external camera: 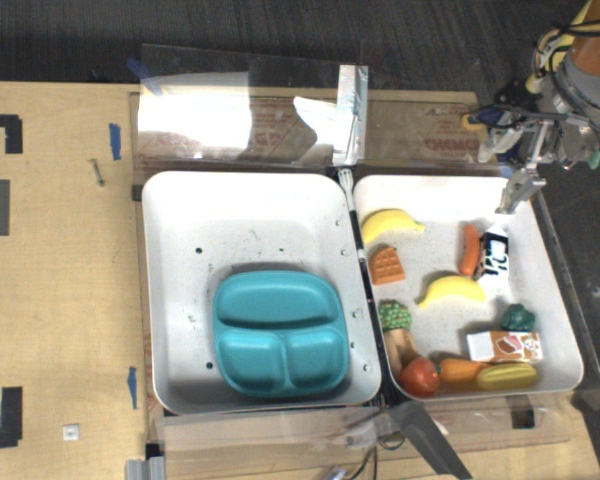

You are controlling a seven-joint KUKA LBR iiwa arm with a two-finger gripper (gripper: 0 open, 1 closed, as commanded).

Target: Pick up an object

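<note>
Two white bins are seen side by side on the bench [50, 268]. Nearest the lower edge of the frame, along the right bin's [560, 298] lower wall, one red tomato [418, 375], one orange carrot-like piece [460, 370] and one yellow oblong item [507, 374] are lined up, with one small printed box [504, 346] just above them. One dark green item [518, 317] lies at the box's upper right, and one broccoli piece [394, 316] sits near the dividing wall, with a brownish piece below it that is hard to make out. Two yellow bananas are counted: one banana [453, 290] mid-bin, and another banana [389, 224] toward the upper left of the bin. One orange waffle-like block [386, 265] lies between them by the left wall. One orange stick [468, 249] and one black-and-white carton [495, 256] lie touching, toward the upper right.

In the left bin [180, 208], a single teal compartment tray [279, 332] is held.

The arm is cut off by the frame's upper right corner. The end effector [515, 190] hangs over the right bin's upper right corner, above the carton and stick; nothing is seen in it, and whether its fingers are apart or together cannot be told.
</note>
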